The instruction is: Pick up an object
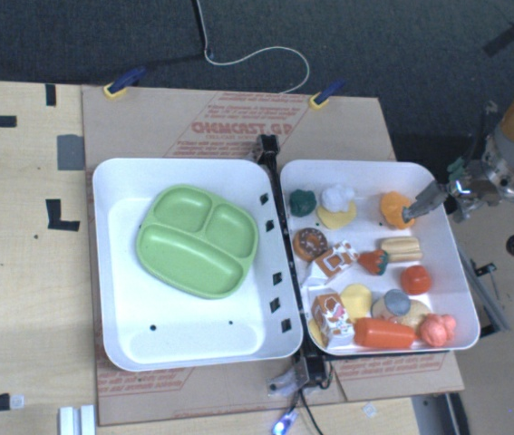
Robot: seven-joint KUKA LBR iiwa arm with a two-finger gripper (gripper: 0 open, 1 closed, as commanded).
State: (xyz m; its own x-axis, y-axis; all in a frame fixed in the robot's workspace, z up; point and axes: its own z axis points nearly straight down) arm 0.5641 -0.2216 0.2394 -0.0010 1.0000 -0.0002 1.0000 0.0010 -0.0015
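Orange rounded toy fruit (394, 208)

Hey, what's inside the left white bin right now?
The left white bin holds a green divided plate, lying flat toward its back. Whatever sits under the plate is covered and cannot be seen.

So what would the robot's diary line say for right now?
claw: at right bin's far right side, beside orange toy | lifted: nothing seen | green plate: in left bin
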